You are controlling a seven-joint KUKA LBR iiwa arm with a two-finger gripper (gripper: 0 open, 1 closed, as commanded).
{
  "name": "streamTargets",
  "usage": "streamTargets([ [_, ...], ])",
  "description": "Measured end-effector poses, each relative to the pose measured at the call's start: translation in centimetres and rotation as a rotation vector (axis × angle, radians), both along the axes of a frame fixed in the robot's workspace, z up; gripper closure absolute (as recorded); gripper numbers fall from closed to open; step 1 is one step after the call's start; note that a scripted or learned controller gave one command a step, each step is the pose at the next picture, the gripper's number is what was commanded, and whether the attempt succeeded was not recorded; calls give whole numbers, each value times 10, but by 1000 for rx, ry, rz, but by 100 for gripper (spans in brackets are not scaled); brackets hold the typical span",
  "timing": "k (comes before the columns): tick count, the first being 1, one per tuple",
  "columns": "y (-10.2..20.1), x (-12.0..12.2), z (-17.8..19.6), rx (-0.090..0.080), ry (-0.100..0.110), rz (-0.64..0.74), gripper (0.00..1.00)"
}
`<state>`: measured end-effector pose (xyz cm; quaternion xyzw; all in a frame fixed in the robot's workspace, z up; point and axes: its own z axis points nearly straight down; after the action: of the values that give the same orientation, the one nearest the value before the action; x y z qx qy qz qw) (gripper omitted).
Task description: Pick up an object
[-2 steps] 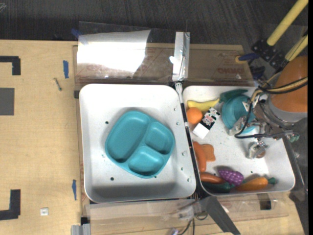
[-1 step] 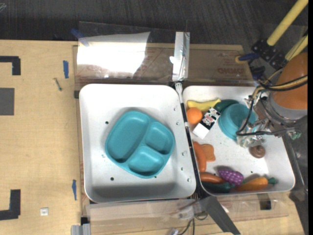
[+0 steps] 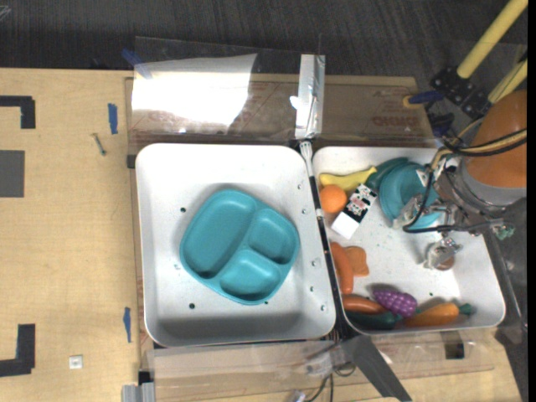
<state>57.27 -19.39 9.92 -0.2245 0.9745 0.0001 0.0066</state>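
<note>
We see two white bins: left bin point(image 3: 159, 224) and right bin point(image 3: 477, 283), on a tan counter point(image 3: 59, 224) with black marks and small blue tape bits. Teal divided plate point(image 3: 240, 244) in the left. In the right: yellow banana point(image 3: 345, 177), orange ball point(image 3: 332, 199), teal cup point(image 3: 400, 187), white-and-black spotted piece point(image 3: 361, 201), white block point(image 3: 346, 224), orange flat piece point(image 3: 350, 263), purple grapes point(image 3: 394, 300), orange carrot with green top point(image 3: 437, 313). Arm band is orange point(image 3: 502, 136); poles above it yellow point(image 3: 496, 30).

Teal divided plate point(image 3: 240, 243) in left bin point(image 3: 159, 308); pincer point(image 3: 441, 254) over right bin point(image 3: 486, 308).
</note>
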Motion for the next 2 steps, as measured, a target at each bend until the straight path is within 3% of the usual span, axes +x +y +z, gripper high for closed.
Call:
streamTargets([
  [1,43,19,-11,-2,1,-40,0],
  [2,98,58,-11,-2,1,-161,0],
])
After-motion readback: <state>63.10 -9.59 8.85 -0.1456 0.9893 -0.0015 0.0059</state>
